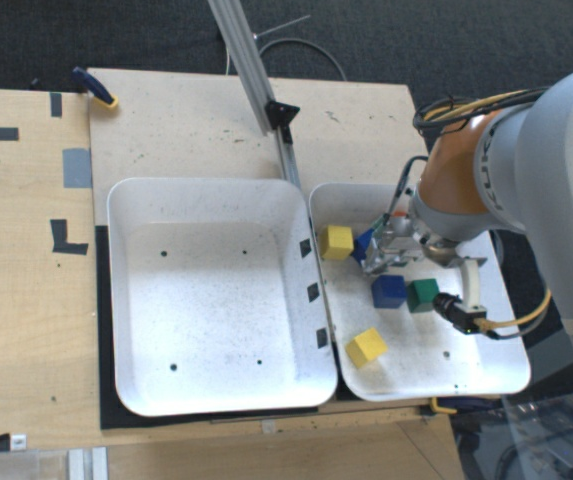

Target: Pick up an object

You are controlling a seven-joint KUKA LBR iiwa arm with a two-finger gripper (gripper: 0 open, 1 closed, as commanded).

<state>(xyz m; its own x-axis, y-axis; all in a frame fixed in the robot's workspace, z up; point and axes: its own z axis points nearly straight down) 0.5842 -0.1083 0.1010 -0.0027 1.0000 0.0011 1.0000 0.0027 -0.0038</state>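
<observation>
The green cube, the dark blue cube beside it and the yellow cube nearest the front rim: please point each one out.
green cube [424, 294], camera view, on its top face.
dark blue cube [389, 290], camera view, on its top face.
front yellow cube [368, 346], camera view, on its top face.

Two bins side by side on the table [196, 138]. In the right bin [486, 373], right of the left bin [206, 298]: one cube [338, 241] nearest the shared wall, far end; another cube [367, 347] nearer; two blocks [406, 293] touching, between. Tool [381, 253] above, just beyond those blocks.
</observation>
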